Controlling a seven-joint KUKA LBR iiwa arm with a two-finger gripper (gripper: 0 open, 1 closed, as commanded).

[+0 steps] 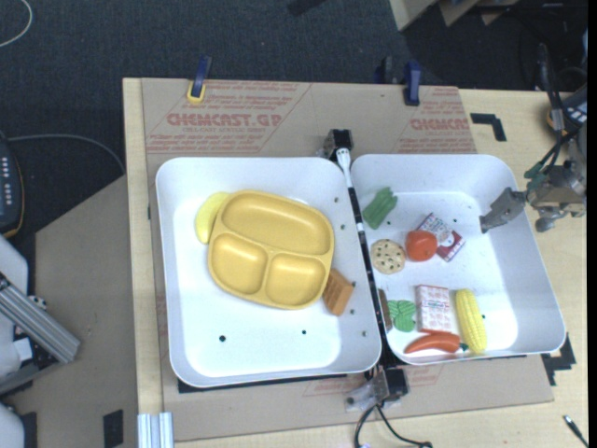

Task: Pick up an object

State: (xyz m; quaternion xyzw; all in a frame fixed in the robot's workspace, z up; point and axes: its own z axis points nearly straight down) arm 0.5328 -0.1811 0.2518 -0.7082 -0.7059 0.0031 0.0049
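Note:
My gripper (pixel 502 211) hangs over the right edge of the right bin (pixel 522 250), reaching in from the right, with nothing visibly in it. The nearest objects lie to its left: a red tomato (pixel 422 245) and a red and white packet (pixel 446 238) touching it. Further left sit a round cookie (pixel 387 256) and a green vegetable (pixel 379 207). Along the bin's front lie a corn cob (pixel 470 320), a pink and white packet (pixel 434 307), a green leafy piece (pixel 403 315) and a red chili (pixel 432 343).
The left bin (pixel 187 325) holds a yellow divided plate (pixel 270 250), a yellow piece (pixel 209 215) tucked under its left edge and a brown block (pixel 339 294) at its right corner. Clamps (pixel 197 82) sit at the bench's back edge.

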